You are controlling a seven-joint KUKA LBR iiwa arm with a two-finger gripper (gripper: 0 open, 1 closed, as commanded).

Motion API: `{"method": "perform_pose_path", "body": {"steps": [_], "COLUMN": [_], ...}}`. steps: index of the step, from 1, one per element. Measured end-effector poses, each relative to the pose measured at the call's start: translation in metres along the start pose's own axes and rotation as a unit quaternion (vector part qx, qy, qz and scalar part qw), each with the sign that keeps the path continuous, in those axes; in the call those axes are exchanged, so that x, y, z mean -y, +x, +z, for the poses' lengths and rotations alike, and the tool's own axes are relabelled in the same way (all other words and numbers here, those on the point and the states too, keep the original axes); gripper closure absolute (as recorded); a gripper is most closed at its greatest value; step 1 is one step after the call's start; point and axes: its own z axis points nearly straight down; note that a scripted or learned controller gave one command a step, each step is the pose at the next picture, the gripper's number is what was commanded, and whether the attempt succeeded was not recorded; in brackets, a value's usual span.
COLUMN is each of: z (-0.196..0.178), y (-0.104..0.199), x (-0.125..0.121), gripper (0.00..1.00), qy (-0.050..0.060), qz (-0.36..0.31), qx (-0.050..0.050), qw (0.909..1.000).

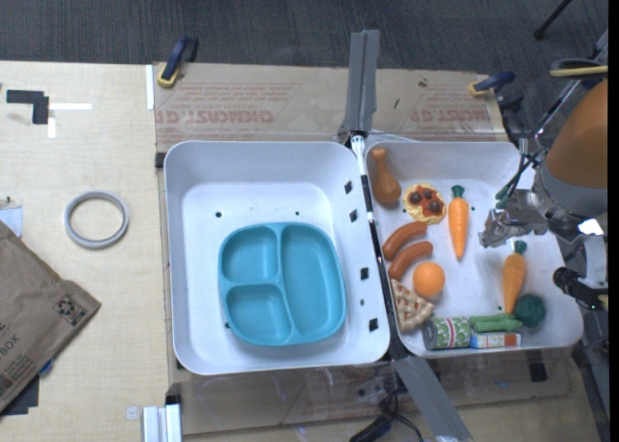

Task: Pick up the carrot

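Two carrots lie in the right bin (484, 155). One carrot (457, 222) points toward the front near the bin's middle, its green top toward the back. A second carrot (513, 279) lies further right, near the front. My gripper (496, 234) hangs low over the bin between the two carrots, just above the second one's green top. Nothing shows in its grasp. The arm's orange band (588, 140) is at the right edge.
The right bin also holds a drumstick (385, 177), a mini pizza (425, 201), two sausages (406, 247), an orange (427, 279), a waffle (411, 309), a can (447, 333) and broccoli (529, 310). A blue divided plate (282, 283) sits in the left bin (193, 237).
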Motion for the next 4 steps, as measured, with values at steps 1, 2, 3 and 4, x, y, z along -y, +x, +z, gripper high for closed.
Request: {"method": "perform_pose_path", "body": {"steps": [1,2,3,4], "z": [0.0,0.027,0.017,-0.061], "y": [0.0,0.003,0.003,0.034], "x": [0.0,-0.07,-0.07,-0.091], "gripper": [0.0,0.0,1.0,1.0], "qy": [0.0,-0.001,-0.001,-0.001], "qz": [0.0,0.042,0.04,0.073], "qx": [0.0,0.0,0.001,0.001], "qw": [1.0,0.9991,0.9992,0.9973]}}
